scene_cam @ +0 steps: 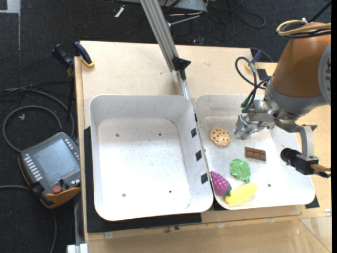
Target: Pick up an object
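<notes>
- Over the right bin [295, 191], toward its twelve o'clock end, hung the gripper [242, 132], reaching in from three o'clock; its tip sat just beside the cookie [219, 137], at the cookie's three o'clock.
- Whether the claw was open, closed or gripping could not be told; nothing showed between its tips.
- Any of five small objects could serve as the pick: the cookie, a chocolate bar [255, 153] at the bin's centre, a green leaf [240, 169] toward six o'clock, then purple grapes [220, 183] and a yellow corn cob [241, 193] crowded at seven o'clock.
- The cookie lay apart from the rest, probably why the arm stood nearest it: a clear approach.
- The left bin [105, 109] held nothing, likely the drop-off side.
</notes>
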`<state>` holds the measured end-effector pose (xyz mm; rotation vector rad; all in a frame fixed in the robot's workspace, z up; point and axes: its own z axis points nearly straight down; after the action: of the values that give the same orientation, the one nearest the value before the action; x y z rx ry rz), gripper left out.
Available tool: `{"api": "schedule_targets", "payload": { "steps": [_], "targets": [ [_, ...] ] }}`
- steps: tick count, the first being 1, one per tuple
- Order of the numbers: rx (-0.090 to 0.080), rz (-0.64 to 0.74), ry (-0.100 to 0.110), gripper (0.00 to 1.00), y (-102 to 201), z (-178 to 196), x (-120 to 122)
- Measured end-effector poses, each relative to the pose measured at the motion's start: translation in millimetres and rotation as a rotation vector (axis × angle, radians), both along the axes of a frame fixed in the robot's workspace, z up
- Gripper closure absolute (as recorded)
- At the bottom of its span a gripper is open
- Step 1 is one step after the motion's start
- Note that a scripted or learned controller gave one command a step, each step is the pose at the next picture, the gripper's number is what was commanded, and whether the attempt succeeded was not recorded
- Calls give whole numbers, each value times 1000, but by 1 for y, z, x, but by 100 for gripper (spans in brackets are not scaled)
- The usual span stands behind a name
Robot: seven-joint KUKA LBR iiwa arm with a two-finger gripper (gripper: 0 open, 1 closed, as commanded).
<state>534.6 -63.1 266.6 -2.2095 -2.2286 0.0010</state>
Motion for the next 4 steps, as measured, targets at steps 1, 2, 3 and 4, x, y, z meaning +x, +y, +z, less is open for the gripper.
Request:
{"api": "schedule_targets", "payload": {
  "steps": [1, 2, 3, 4],
  "targets": [
    [0, 0, -1, 100, 62, -4, -1],
    [-1, -1, -2, 100, 109, -10, 4],
    [-1, -1, 2, 100, 152, -35, -2],
    [-2, -4, -1, 100, 161, -35, -4]
  ]
}}
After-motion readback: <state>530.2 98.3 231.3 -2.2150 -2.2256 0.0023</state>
